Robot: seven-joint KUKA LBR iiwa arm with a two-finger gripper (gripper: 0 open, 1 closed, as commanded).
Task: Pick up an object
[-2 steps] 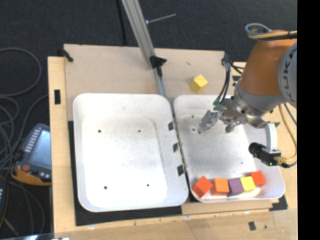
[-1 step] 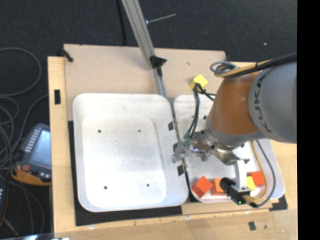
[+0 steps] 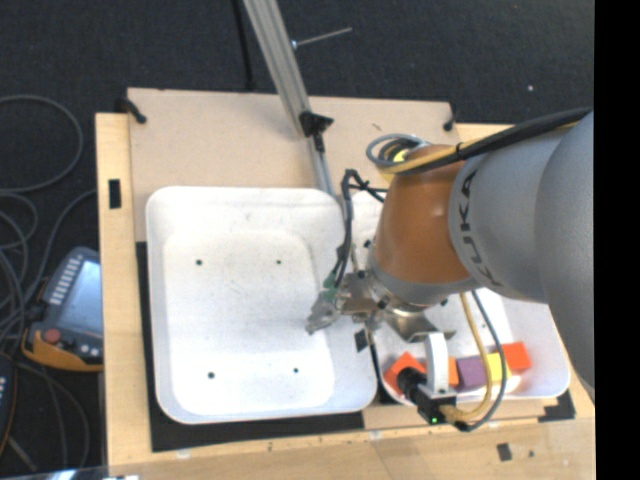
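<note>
Closest to the lens is the grey arm (image 3: 530,218), which comes in from the right of the left bin (image 3: 240,308) and covers most of the right bin (image 3: 545,376). Its orange band (image 3: 420,223) hangs just past the left bin's right rim. Below the band, the gripper (image 3: 320,318) sits over the right-hand part of the left bin, low above the white floor. The slant and the bulk of the wrist hide whether it is open or closed, so I cannot tell, and nothing can be seen held in it.

The things to pick lie to the right of the left bin, in the strip of the right bin that shows under the arm. They are an orange block (image 3: 515,356), a purple block (image 3: 468,372) touching a yellow piece (image 3: 493,369), and a red-orange piece (image 3: 404,373) nearest the left bin. The arm and its hanging cables stand between the camera and these pieces.

On the left bin's floor are four small dark dots (image 3: 200,263). Both bins rest on a pale wooden bench (image 3: 200,138). A metal rail (image 3: 272,48) slants down from above toward the left bin's upper right corner, and a cable coil (image 3: 395,150) lies just right of that corner. Well to the left of the left bin, off the bench, a handheld controller (image 3: 75,303) with an orange base lies on dark floor among loose cables (image 3: 40,158).

Black letters (image 3: 463,230) run along the grey casing beside the orange band. "KU" is readable and the rest is not.
</note>
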